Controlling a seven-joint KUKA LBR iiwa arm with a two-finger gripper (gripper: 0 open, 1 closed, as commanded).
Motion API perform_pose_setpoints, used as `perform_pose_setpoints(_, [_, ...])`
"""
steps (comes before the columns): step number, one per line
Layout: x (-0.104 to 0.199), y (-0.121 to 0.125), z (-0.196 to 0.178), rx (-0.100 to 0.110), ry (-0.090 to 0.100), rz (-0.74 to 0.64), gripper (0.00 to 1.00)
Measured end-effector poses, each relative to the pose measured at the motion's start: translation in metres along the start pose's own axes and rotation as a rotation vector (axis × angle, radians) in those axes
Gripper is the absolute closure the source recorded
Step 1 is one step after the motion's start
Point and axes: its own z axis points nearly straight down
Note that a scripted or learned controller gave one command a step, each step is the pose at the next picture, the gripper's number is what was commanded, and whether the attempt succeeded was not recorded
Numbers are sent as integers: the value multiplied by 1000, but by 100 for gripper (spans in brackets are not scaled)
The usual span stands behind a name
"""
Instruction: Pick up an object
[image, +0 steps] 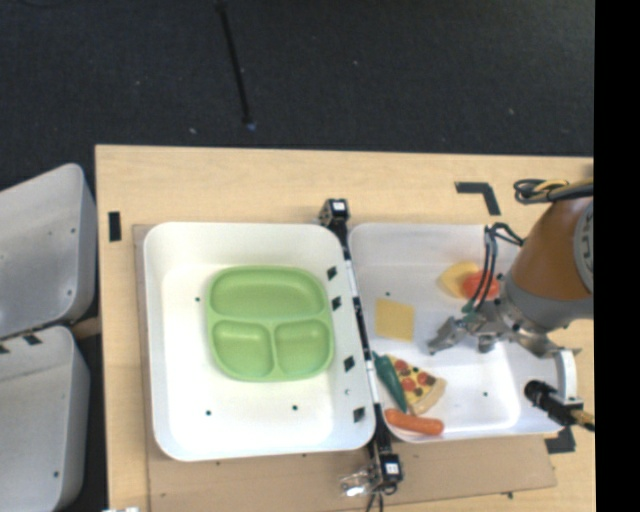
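Scanning left to right: green three-compartment plastic plate (269, 322) lay in the left white bin (160, 300); in the right white bin (500, 405), yellow cheese square (394, 320), toy pizza slice (418, 388) and orange carrot (415, 425). Tool (462, 332) hovered past the cheese; grip state could not be told. Risk: descent landing on bare floor between items. Arm (550, 270) entered from right, wrist angled down-left.

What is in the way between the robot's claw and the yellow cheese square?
Nothing visible is. The gripper hangs over the right bin, a little to the right of the yellow cheese square, with bare white floor between them. The pizza slice and the green-handled tool lie lower, off that path.
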Motion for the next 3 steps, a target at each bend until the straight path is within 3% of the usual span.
perform_pose_setpoints(1, [-1,1,-13,-6,-1,4,100])
perform_pose_setpoints(3, [-1,3,-124,-9,-1,-5,100])
